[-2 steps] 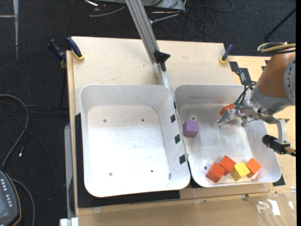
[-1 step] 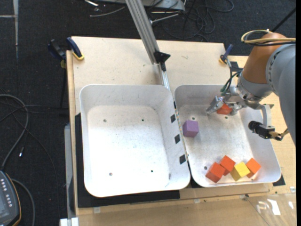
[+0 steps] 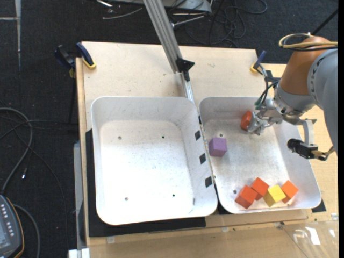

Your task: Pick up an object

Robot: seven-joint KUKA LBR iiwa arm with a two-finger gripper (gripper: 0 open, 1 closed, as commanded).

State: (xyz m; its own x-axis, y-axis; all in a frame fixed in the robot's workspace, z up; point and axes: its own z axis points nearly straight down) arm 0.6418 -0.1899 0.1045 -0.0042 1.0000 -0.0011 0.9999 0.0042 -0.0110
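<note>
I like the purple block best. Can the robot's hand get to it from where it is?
Probably yes. The purple block sits alone on the right bin's floor with bare space all around it. The hand is in the same bin, beside an orange block, and nothing lies between them.

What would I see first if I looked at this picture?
Probably the big grey and orange arm reaching in from the right, its hand low in the right bin, right next to a red block. Then the bright heap of orange and yellow blocks in that bin's near corner, and one purple block alone in its middle.
</note>
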